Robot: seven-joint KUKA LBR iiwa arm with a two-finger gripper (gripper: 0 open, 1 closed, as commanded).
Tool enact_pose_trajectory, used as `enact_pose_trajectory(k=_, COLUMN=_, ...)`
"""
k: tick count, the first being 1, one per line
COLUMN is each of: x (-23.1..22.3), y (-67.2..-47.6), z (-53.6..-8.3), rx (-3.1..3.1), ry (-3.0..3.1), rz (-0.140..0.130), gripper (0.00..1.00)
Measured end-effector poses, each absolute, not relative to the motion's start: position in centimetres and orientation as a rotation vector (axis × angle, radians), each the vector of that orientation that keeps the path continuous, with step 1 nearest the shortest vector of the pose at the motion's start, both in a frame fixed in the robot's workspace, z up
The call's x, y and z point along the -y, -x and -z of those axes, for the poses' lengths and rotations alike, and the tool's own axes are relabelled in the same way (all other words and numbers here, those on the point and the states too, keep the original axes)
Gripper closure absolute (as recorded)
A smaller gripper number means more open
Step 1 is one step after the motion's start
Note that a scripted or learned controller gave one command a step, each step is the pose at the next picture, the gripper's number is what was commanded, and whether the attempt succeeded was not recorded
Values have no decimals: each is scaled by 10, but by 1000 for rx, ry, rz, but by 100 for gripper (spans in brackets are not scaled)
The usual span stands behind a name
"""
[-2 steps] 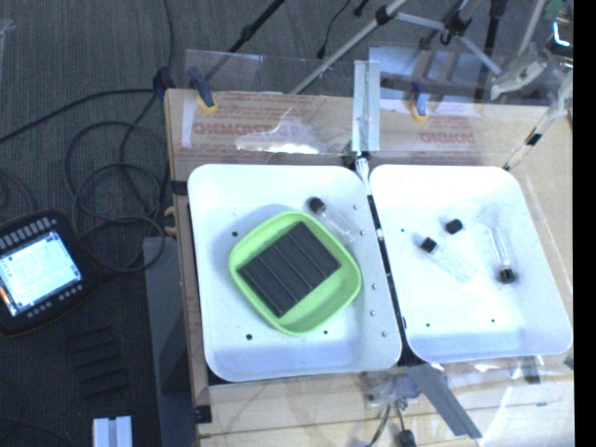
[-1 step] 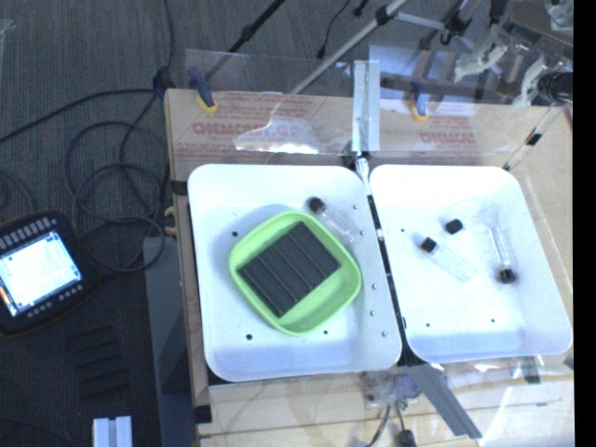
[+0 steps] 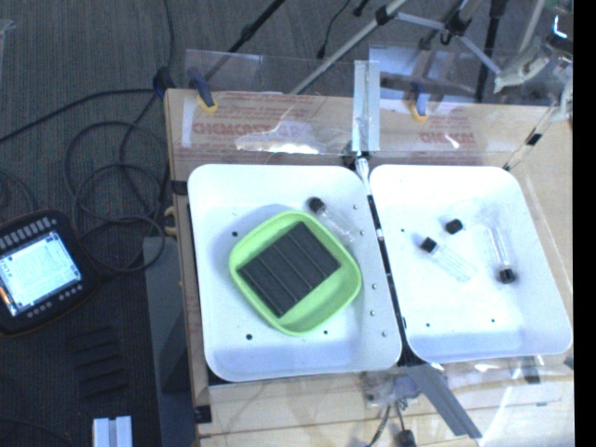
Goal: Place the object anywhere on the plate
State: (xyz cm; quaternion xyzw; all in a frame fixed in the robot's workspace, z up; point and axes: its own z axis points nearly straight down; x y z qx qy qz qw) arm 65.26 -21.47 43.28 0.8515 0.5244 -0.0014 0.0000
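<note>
Pick one clear plastic vial with a black cap (image 3: 443,255) from the right white bin (image 3: 549,333), carry it left, set it flat on the square green plate with its dark ribbed centre (image 3: 294,272); jaw state, can't tell.

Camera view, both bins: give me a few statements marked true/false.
1. The green plate sits in the left bin. True.
2. A clear vial with a black cap lies on the plate. False: it lies on the bin floor beside the plate's upper right edge.
3. The right bin holds several clear vials with black caps, such as one vial near its right side. True.
4. The plate's centre is white. False: it is dark with ridges.
5. The plate is round. False: it is squarish with rounded corners.
</note>
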Motion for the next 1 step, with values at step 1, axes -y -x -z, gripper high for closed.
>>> enact_pose_trajectory(k=1, x=215, y=-612, z=-433, rx=-1888, ry=-2511, rz=5, gripper=0)
